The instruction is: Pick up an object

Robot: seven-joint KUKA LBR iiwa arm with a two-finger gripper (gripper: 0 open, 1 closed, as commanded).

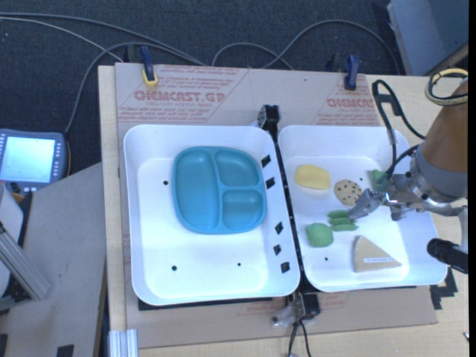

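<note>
Two grey fingers [366, 203] reach leftward from the wrist at the right of the frame, their tips low over the right bin [327, 280] and just beside a long green piece [342, 220]. Whether they stand apart or together I cannot tell; they blur into one dark wedge, and nothing clearly sits between them, so I would not call anything held.

Around the tips lie the likely targets: a speckled cookie [344, 191] just to the upper left, a yellow lump [312, 177] further left, a round green piece [320, 234] at lower left touching the long one, and a tan wedge [374, 254] below. Being loose and spread out, they probably leave room for a grasp from above.

Another green bit [375, 177] at the bin's right side is partly hidden behind the wrist, and its shape is unclear. The arm [448, 143] is cut off by the right edge.

Left of centre, the other bin [149, 222] carries a blue divided tray [219, 189], well apart from the action. Both bins rest on the counter [186, 88], clamped at the top.
</note>
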